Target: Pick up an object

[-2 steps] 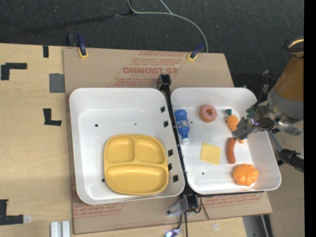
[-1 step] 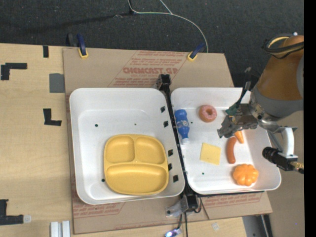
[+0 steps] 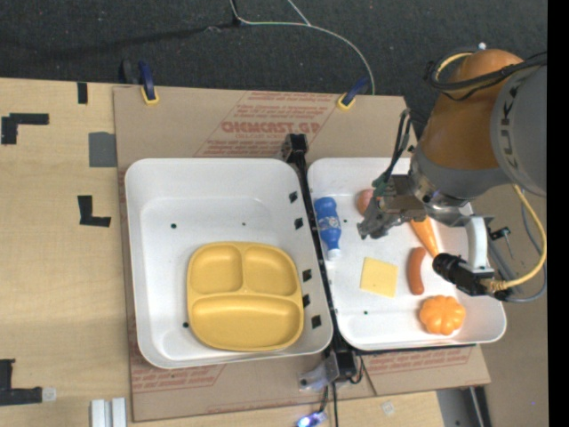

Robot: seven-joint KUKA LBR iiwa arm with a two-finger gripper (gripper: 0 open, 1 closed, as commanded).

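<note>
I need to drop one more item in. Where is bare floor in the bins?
Left bin: the back strip behind the yellow tray. Right bin: crowded; a small gap between cheese slice and pumpkin.

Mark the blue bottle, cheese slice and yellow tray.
blue bottle [image 3: 327,223], camera view, middle of its body.
cheese slice [image 3: 380,277], camera view, centre of its flat face.
yellow tray [image 3: 244,295], camera view, ridge between its compartments.
</note>
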